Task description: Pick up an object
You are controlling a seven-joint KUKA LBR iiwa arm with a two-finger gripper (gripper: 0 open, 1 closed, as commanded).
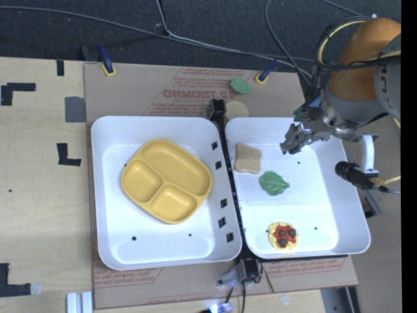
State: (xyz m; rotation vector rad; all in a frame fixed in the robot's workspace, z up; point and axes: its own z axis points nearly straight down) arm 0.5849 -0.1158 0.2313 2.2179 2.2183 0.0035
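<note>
Sitting side by side on the bench (39, 175), two shallow white bins hold everything. Inside the left bin (107, 240) lies a yellow divided tray (166, 180) with three compartments, turned at an angle near the bin's middle. Over in the right bin (345, 233), a tan bread-like piece (247, 158) lies close to the left wall, a green leaf-shaped toy (274, 183) sits just right of and nearer than it, and a small round toy pizza (282, 235) with red topping rests near the near edge. Reaching in from the right, the grey arm (365, 77) angles down over the far part of the right bin. Its tool (293, 141) hangs above bare bin floor, apart from all three items; whether it is open or closed, I cannot tell.
</note>
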